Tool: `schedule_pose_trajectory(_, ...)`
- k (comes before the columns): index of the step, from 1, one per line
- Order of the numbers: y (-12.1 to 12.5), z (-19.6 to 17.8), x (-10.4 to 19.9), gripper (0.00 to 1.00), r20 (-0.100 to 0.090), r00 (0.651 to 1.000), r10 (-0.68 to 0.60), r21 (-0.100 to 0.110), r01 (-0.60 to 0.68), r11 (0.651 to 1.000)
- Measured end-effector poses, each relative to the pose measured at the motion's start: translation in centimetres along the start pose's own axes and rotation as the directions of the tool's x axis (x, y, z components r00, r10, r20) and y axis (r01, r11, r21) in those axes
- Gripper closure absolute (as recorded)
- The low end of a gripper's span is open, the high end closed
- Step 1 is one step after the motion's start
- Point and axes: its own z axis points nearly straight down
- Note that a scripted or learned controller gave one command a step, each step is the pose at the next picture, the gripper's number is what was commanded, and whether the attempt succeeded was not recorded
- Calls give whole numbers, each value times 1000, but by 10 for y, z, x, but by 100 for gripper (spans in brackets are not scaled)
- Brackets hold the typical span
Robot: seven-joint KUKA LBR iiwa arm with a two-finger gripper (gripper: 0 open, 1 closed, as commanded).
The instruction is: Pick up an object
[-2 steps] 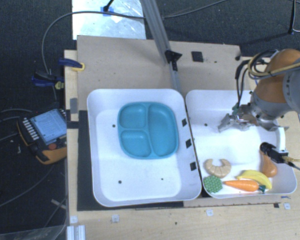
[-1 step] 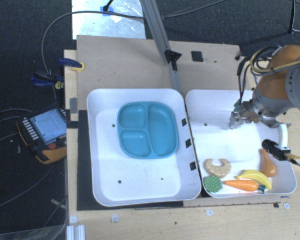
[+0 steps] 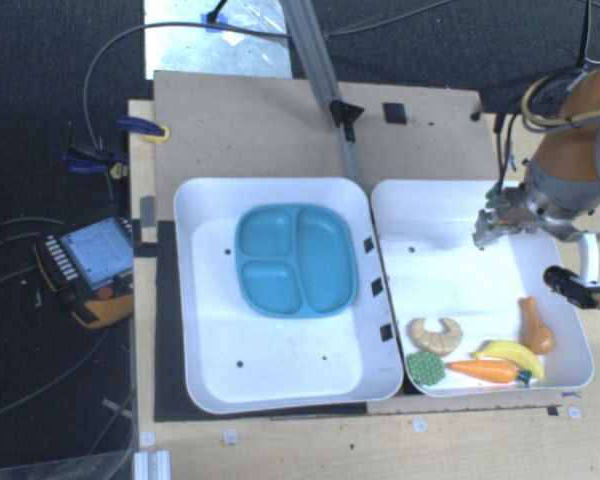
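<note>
Overhead, the jaws [image 3: 483,232] hang above the right bin [image 3: 450,278], well apart from the croissant [image 3: 436,335], banana [image 3: 510,353] and carrot [image 3: 483,371]; their opening cannot be told.

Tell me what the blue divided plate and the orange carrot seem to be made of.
Blue divided plate: likely moulded plastic, going by its even colour, soft sheen and rounded compartment ridges. Orange carrot: probably a plastic toy, with uniform bright colour and a smooth surface, though it is too small to be sure.
</note>
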Motion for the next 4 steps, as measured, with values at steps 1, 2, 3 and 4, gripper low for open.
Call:
schedule_pose_trajectory(1, 7, -46, -5, 100, 0, 1000, -5, -2, 5, 1000)
schedule_pose_trajectory(2, 8, -58, -5, 100, -1, 1000, -5, 2, 5, 1000)
schedule_pose_trajectory(3, 8, -51, 48, 100, -3, 1000, -10, 4, 10, 1000)
schedule_pose_trajectory(4, 15, -48, 97, 100, -3, 1000, -10, 3, 10, 1000)
